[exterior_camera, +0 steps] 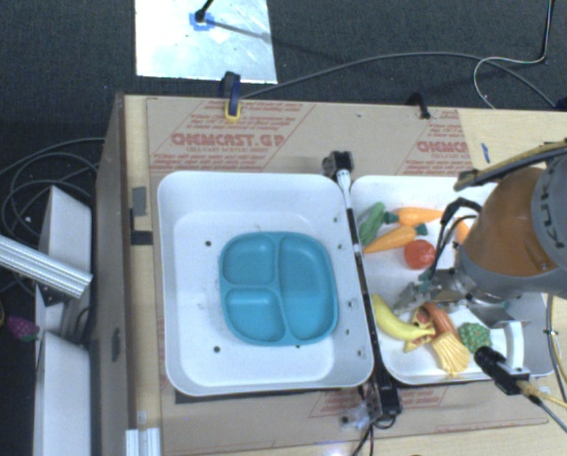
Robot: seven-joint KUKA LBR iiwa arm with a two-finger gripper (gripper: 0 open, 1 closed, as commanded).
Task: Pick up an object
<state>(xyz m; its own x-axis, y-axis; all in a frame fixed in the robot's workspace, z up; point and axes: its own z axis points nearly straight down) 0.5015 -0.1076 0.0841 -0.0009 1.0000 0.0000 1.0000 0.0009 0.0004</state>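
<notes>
The arm's gripper hangs low in the right bin, just above the banana lying slantwise below-left; I cannot tell the jaws' state.

Single fixed camera above bench, angled down, both bins in frame.

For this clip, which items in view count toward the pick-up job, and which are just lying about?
Part of the job:
gripper, low in the right bin
banana
tomato
carrot
green pepper
broccoli

Just lying about:
blue divided plate in the left bin
clamp on the bench edge
loose cables on the floor
</notes>
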